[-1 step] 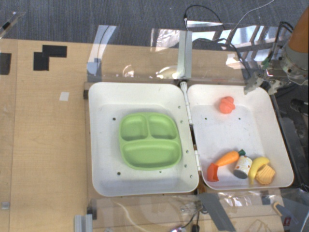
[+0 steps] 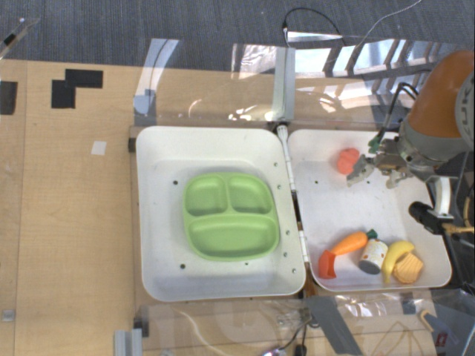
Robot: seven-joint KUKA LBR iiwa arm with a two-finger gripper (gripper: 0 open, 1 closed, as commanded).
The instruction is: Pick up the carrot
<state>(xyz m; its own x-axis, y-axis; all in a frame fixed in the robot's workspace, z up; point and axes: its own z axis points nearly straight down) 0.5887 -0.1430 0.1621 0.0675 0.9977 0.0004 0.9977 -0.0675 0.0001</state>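
A tan wooden bench (image 2: pixel 67 199) carries two white bins: the left bin (image 2: pixel 159 199) holds a green divided plate (image 2: pixel 230 215). Over the right bin (image 2: pixel 326 191) the gripper (image 2: pixel 377 167) hangs with jaws spread, grasping nothing, a pinkish-red piece (image 2: pixel 347 160) just beside its fingertips. The carrot (image 2: pixel 350 243) lies well apart from the jaws toward the near wall, beside a small can (image 2: pixel 373 254) and a banana (image 2: pixel 397 256).

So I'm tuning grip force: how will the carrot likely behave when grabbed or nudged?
The carrot looks like smooth toy plastic, so probably stiff, light and a bit slippery. Its round, tapered body may roll or pivot if nudged, though the can touching it could block that.
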